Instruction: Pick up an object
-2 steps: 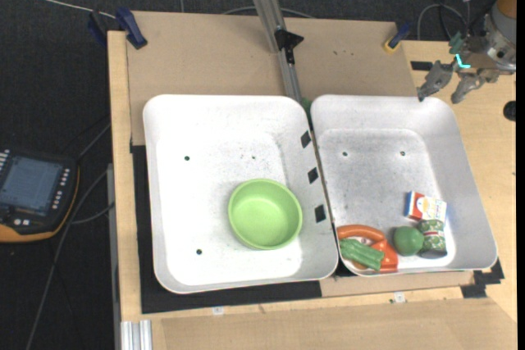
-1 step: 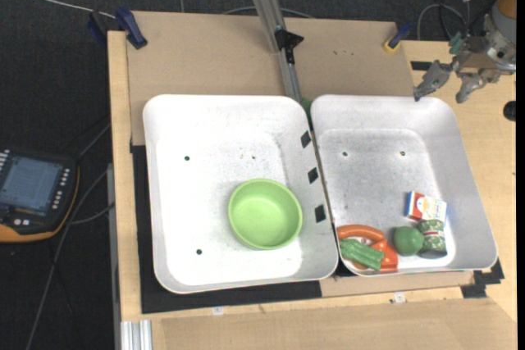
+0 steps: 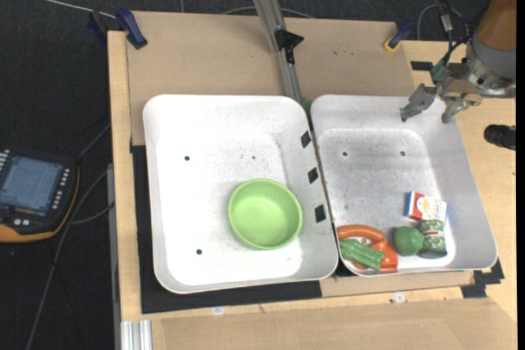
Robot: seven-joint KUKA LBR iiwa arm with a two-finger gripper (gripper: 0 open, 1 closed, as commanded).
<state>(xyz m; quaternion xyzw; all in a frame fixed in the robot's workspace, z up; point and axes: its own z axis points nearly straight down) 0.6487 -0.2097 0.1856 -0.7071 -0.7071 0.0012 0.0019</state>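
Gripper point(image 3: 433, 102) released, fingers point(image 3: 413, 105) spread wide with nothing between them. Hovers above the far right corner of the right bin point(image 3: 373, 168), well apart from anything worth taking.

Lies at the near end of that bin, a tight cluster against the front wall: green ball point(image 3: 406, 239), a small red-and-white carton point(image 3: 424, 206) just behind it, a dark little can point(image 3: 434, 241) touching the ball on the right, and an orange-and-green toy point(image 3: 364, 248) in the near left corner. Sits alone in the left bin point(image 3: 213, 143), a pale green bowl point(image 3: 264, 214), upright, mouth up.

Most likely pick: the green ball. Probably light and somewhat soft, perhaps foam or rubber; round, so apt to roll or squirt out of a shallow pinch. Best taken across its widest part, fingers closing along the line that avoids the can and the toy; little room on the can side, so a nudge there seems likely. Carton as second choice: light, stiff, flat-sided, easy to clamp across its narrow faces, though likely to crush under a hard squeeze.

Looks plain and matt, a solid mid-green sphere, no markings legible from here. Carton shows a red patch on white, with print too small to read.

Calls for a long reach toward the near edge of the table point(image 3: 213, 53) before any descent.
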